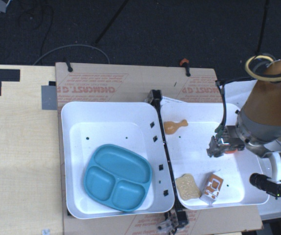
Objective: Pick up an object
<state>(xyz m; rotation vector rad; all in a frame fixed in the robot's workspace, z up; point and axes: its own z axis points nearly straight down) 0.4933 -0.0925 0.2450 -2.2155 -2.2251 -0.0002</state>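
A dark carpeted floor (130, 23) fills the top, with thin black cables (72, 50) looping across it. Below lies a pale wooden tabletop (18, 155), marked with black shapes (1, 80) and a grey square (48, 97). A printed cardboard sheet (126, 84) rests on it, clamped at its far edge.

Count, tabletop:
- White bins: two, side by side — left bin (74, 131), right bin (199, 106).
- Blue divided plate (117, 177): one, three compartments, in the left bin.
- Loose items in the right bin: three — one tan drumstick-shaped toy (174, 126), one beige sponge-like block (187, 186), one small brown-and-white box (212, 188).
- Arm: one, with one gripper (218, 147).
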